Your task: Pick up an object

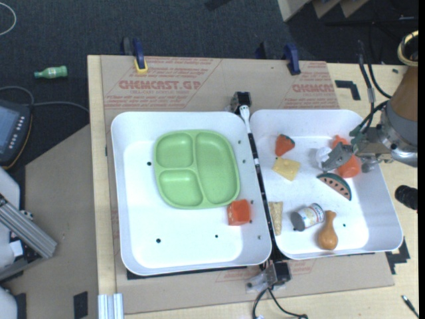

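though low over right bin (372, 138), tool (330, 157)

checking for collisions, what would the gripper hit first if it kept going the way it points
Likely the watermelon slice, lying just below the gripper in the right bin; depth is unclear from this slanted view.

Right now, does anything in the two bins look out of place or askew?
One oddity: the orange-red block lies in the left bin beside the green divided plate, apart from the other items grouped in the right bin. Nothing looks spilled or damaged.
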You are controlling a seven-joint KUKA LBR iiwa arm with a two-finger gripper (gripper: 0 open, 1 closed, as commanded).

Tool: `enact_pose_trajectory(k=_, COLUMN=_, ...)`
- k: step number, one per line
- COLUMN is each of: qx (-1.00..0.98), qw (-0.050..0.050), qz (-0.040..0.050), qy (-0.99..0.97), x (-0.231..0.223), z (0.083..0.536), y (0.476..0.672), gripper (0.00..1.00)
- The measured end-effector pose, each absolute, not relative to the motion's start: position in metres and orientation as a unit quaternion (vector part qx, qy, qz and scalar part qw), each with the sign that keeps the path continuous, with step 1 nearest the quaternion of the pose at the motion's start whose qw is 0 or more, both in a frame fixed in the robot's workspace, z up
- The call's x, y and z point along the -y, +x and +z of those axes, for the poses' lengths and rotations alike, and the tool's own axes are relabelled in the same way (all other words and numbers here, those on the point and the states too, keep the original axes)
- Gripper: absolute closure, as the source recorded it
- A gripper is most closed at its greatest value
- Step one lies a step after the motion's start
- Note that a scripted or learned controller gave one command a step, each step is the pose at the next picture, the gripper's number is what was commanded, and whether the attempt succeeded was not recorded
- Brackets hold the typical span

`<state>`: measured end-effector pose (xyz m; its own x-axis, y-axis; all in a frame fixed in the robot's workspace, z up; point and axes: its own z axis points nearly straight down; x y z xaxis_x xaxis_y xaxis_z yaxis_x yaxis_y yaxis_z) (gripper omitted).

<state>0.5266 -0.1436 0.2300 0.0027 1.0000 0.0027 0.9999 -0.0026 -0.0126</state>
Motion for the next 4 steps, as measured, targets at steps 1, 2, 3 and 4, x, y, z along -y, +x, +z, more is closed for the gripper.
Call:
enact_pose_trajectory(k=1, qx=0.707, qw=0.000, qz=0.0000, qy=-0.707, x=0.143, z=0.236, y=0.529, gripper=0.00)
enact_pose_trajectory(k=2, qx=0.707, qw=0.004, qz=0.0019, qy=-0.707, x=0.142, z=0.174, y=0.522, gripper=0.00)
enact_pose_trajectory(k=3, qx=0.707, qw=0.003, qz=0.0013, qy=-0.707, x=0.135, z=0.127, y=0.516, gripper=0.00)
enact_pose_trajectory(k=4, qx=0.707, qw=0.003, qz=0.0011, qy=-0.707, x=0.134, z=0.082, y=0.516, gripper=0.00)
